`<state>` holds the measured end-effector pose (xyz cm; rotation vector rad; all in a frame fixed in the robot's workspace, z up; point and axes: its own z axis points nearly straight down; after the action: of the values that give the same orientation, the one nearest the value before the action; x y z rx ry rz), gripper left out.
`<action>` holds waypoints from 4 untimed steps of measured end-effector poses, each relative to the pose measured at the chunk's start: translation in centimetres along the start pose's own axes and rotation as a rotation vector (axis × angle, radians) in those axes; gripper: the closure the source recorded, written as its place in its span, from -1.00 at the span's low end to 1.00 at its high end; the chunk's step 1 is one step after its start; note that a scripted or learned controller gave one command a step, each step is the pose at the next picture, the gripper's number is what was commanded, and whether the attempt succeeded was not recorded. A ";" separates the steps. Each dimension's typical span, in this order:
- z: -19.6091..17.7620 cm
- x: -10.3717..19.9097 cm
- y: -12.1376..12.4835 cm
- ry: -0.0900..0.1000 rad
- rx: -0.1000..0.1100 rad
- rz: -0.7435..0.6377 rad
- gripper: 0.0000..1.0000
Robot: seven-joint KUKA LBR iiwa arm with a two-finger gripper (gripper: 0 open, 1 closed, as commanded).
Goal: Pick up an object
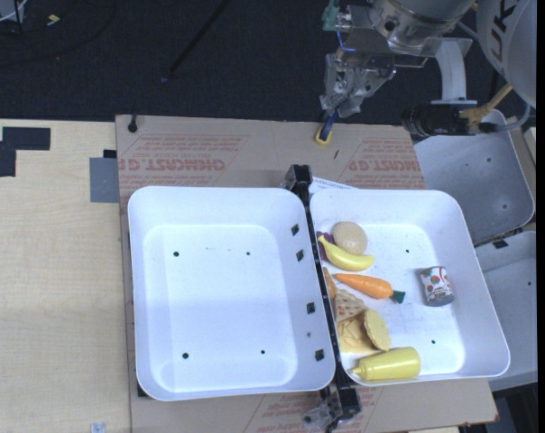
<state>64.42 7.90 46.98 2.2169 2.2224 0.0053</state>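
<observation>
Hanging over the far edge of the cardboard sheet (209, 156), beyond both bins, the gripper (342, 106) is a cluster of bare metal and wiring under the arm's grey wrist; whether it is spread or closed cannot be told from this angle, and nothing is visibly gripped. The things to be picked all lie in the right bin (453, 219), a shallow tray of smooth white plastic with rounded corners, well apart from the gripper. Crowded along its left wall are a pale, matt, egg-shaped ball (349, 235), touching a glossy curved yellow banana (347, 258) just beneath it, then a tapered orange carrot (365, 285) with a small green stub at its end. Nearer the camera lies a tan, grid-textured cracker (344, 308), partly overlapped by a smooth beige oval slice (376, 329), and a plump yellow bottle (387, 364) lies on its side by the near wall. A small metal can (437, 287) with a red label sits apart towards the right. The left bin (146, 242), of the same white plastic, adjoins it, the two joined by black clips (299, 179). The brown cardboard bears red print.
</observation>
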 end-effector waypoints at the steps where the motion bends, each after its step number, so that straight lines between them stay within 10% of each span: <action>1: -4.3 1.3 0.0 -0.001 0.003 0.001 1.00; 4: -6.7 3.5 -2.2 -0.002 0.010 -0.001 1.00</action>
<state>62.23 11.36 53.70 2.2205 2.2275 -0.0076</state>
